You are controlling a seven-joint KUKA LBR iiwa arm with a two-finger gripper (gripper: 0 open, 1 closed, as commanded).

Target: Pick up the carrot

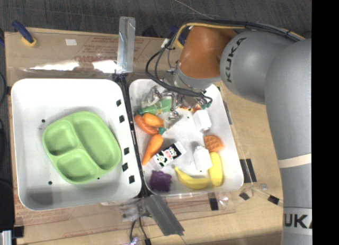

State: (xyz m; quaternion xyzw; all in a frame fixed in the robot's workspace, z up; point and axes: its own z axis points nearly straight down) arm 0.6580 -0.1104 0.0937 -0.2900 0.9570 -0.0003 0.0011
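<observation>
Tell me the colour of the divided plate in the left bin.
The divided plate is light green, seen in the camera view.

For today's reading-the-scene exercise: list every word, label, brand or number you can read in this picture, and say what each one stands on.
"KUKA": on the grey arm, running down its casing beside the orange band.
"KU": cut off by the frame edge, low on the arm's base.
Faint reddish print on the cardboard behind the bins: too blurred to read.
Black-and-white carton in the right bin: markings too small to read.

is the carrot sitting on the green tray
No, the carrot lies in the right bin beside the purple grapes, while the green tray sits in the left bin.
</observation>
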